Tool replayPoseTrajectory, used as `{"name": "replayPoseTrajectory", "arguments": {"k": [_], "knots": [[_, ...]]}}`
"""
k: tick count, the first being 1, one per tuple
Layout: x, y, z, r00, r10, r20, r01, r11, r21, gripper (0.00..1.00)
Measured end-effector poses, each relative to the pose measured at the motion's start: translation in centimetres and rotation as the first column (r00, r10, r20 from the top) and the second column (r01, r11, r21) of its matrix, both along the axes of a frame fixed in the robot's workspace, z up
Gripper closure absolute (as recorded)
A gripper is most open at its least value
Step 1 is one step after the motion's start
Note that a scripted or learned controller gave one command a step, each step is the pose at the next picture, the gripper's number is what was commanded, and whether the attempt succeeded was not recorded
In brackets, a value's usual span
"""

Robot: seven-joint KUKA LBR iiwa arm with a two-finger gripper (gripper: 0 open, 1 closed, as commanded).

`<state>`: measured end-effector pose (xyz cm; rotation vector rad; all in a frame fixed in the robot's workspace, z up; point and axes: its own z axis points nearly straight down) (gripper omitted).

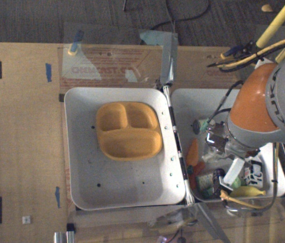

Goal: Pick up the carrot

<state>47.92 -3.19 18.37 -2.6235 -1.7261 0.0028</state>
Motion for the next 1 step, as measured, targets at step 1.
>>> {"name": "replayPoseTrajectory", "arguments": {"k": [1], "knots": [[-0.04, 7.81, 0.01, 0.919, 0.395, -0.001, -0.395, 0.919, 0.002, 1.0]]}}
